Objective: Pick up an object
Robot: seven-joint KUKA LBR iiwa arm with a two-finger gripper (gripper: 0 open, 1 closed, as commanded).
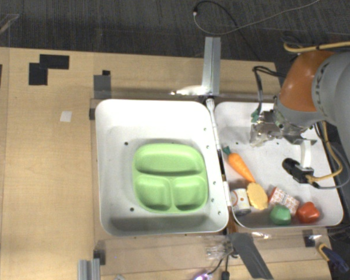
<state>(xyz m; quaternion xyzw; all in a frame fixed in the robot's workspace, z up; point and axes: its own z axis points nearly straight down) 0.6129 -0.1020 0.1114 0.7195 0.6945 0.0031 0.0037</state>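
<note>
Overhead, two shallow white bins with rounded corners sit side by side on a pale wooden bench. The left bin (pixel 111 156) holds one thing: a matte, light-green plastic divided plate (pixel 170 177), a rounded rectangle moulded into three compartments, one long section on the far side and two smaller ones on the near side. The right bin (pixel 233 127) holds six small things, all gathered toward its near edge. These are one tapered orange carrot (pixel 240 165) with a green tip, lying at a slant; one small white can (pixel 241 198) with a dark label band; one flat, yellow oval piece (pixel 257 196) touching the can; one red-and-white printed packet (pixel 284 198); one rounded, glossy green piece (pixel 280 214); and one rounded, glossy red piece (pixel 308 212) just beside it. One grey arm (pixel 338 92) with a smooth orange band (pixel 300 83) reaches in from the right. Its metallic gripper (pixel 261 132) is over bare white floor in the far half of the right bin, apart from all six things, with the carrot nearest. Whether the gripper is released or clenched cannot be told from this angle, and nothing is seen held in it.
</note>
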